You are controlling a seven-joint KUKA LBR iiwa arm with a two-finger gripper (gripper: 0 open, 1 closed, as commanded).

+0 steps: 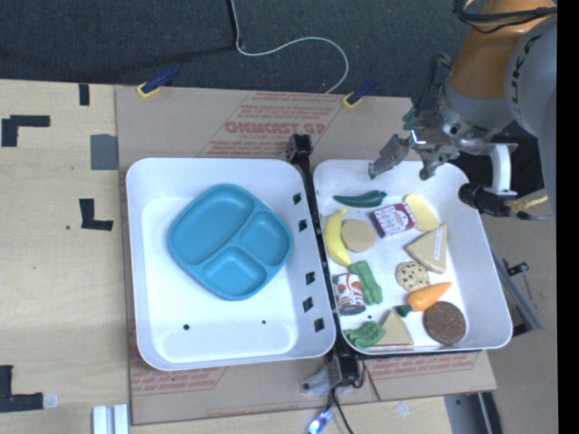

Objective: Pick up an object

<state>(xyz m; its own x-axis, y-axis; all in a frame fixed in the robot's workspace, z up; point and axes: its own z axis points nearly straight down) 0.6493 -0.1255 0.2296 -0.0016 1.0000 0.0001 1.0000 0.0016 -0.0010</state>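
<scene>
- Hovering above the far edge of the right bin [493,269], the gripper [409,156] hangs clear of every object; its two fingers stand apart, one reaching toward the view's left and one pointing down toward the bin's far rim, with nothing between them.
- Lying nearest the tool is the green chili pepper [360,199], just inside the far rim and toward the camera and slightly left of the fingertips.
- The pepper's long axis runs roughly left to right across the view, with a slight curve, so I judge a grasp would want the fingers closing across its narrow width, from far side to near side.
- Close beside it are the small red packet [392,219] and a yellow rounded piece [422,211], both a little nearer the camera; the banana [335,239] lies along the bin's left wall, and a tan round cookie [358,235] touches it.
- Further toward the camera sit a cheese wedge [429,250], a carrot [425,296] and a brown round patty [445,322], all well apart from the tool.
- The left bin [149,242] holds a blue divided plate [230,240], which is not near the arm.
- My reading: a short descent toward the camera and leftward reaches the pepper; crowding from the packet is the main risk.
</scene>
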